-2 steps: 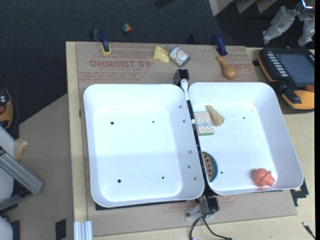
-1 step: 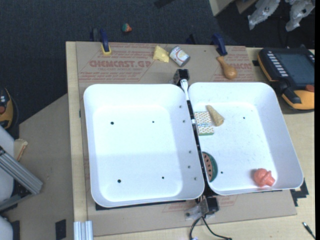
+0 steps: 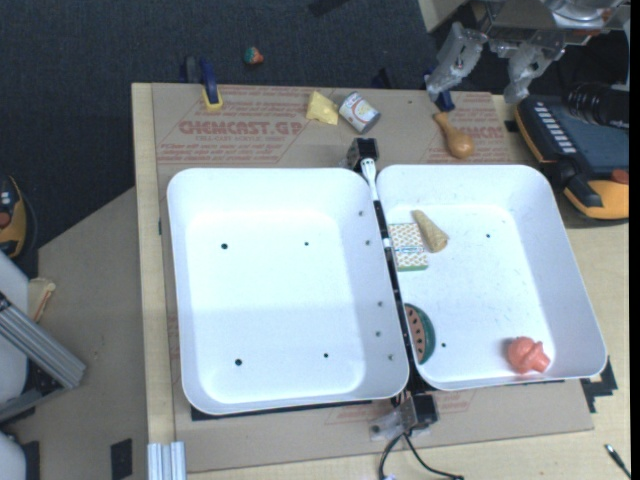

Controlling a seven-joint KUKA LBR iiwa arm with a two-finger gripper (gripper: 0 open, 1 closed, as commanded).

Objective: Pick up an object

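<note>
Cardboard-topped bench (image 3: 250,128) w/ two white bins (image 3: 190,268); dark carpet (image 3: 120,18) beyond.

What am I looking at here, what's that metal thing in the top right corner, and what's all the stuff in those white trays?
One fixed camera looks down at a slant on a bench. The metal thing is a robot arm's two-finger gripper, hanging above the board behind the bins with its fingers spread and nothing between them. Its job is to pick up an object. Two shallow white bins sit side by side. The right bin holds a tan cone, a small patterned block, a watermelon slice toy and a pink toy. Behind the bins on the board lie a yellow wedge, a small box and a tan pear-shaped toy.
</note>
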